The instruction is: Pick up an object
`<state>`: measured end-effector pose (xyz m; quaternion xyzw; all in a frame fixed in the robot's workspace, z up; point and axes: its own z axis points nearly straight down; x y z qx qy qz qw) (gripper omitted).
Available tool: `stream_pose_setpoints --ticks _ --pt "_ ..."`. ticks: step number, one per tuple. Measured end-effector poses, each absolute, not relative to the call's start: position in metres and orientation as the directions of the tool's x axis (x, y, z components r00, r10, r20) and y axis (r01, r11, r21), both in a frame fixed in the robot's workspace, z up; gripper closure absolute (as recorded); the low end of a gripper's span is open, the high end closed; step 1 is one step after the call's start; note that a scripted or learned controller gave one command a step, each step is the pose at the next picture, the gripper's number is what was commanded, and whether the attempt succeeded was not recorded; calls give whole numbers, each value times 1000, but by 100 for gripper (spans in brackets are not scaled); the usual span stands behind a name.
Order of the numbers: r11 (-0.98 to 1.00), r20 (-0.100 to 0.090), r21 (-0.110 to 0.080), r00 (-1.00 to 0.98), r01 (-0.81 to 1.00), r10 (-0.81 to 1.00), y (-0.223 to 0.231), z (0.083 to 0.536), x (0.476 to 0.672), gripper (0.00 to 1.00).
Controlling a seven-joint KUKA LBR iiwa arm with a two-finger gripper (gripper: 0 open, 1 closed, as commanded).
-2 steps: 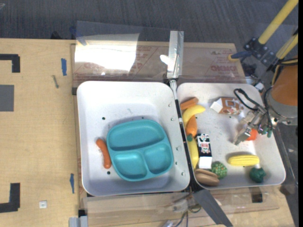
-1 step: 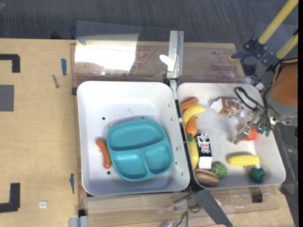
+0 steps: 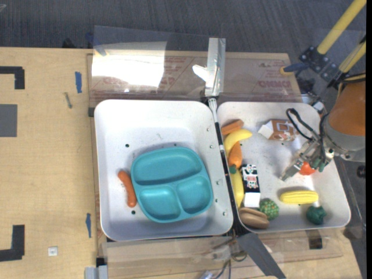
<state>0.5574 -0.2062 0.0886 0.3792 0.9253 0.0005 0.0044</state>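
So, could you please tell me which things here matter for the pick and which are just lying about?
In play: hand, right bin, orange piece at the hand, corn cob.

Lying about: left bin, teal divided plate, sausage beside it.

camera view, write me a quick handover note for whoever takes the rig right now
Pincer: low in the right bin, beside a small orange item; grip state unclear, nothing seen held.
Right bin: corn, broccoli, banana, carrot, dark green item.
Left bin: teal tray, sausage beside it.
Done: no pick confirmed.
Left: grasp and lift one object.
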Motion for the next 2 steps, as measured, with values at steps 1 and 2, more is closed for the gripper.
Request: stream_pose_setpoints --ticks 1,2 --pt "763 -11 5 -762 647 647 -223 88 559 0" --pt "717 -9 7 -717 697 697 -159 89 542 0"
